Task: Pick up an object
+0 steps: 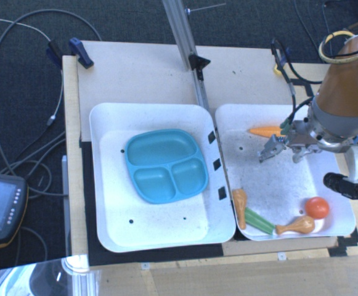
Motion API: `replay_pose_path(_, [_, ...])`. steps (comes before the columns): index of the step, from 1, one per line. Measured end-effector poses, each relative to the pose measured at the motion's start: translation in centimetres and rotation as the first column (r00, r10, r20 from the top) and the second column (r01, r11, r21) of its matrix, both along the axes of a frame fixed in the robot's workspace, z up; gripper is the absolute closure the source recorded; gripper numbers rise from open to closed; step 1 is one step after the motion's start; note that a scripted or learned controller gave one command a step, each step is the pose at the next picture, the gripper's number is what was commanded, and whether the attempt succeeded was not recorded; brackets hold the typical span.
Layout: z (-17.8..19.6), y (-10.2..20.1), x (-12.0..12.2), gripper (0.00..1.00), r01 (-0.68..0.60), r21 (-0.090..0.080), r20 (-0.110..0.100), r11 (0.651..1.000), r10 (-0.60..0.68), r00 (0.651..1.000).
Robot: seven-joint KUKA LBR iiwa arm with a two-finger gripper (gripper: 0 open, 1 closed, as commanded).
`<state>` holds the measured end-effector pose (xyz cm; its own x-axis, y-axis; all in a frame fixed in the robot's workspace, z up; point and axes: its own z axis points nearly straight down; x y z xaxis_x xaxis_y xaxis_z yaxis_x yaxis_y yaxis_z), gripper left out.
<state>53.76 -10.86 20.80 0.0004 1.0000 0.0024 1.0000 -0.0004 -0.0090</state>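
Observation:
My gripper [284, 153] hangs over the upper middle of the right bin [277, 184], open, with nothing between its fingers. An orange carrot [264, 131] lies just up and left of it, close to the left finger [269, 148] but apart from it. Along the bin's front edge lie a small orange piece [239, 198], a green stick [257, 221], a tan drumstick [296, 226] and a red tomato [317, 208]. The arm's grey and orange body hides the bin's far right corner.
The left bin [105, 165] holds a blue divided plate [165, 164]. A metal pole [182, 26] slants down to the gap between the bins. A black part of the arm [345, 185] juts over the right bin's right rim.

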Motion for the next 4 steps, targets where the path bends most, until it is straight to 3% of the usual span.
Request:
replay_pose_path(2, [-9.1,-0.4,-0.8,0.0,0.0,0.0,0.002,1.0,0.0,1.0])
replay_pose_path(3, [-7.7,-0.4,-0.6,1.0,-0.001,-0.001,0.01,1.0,0.001,1.0])
replay_pose_path(4, [-1.3,-0.7,-0.1,1.0,-0.002,-0.004,0.018,1.0,0.002,1.0])
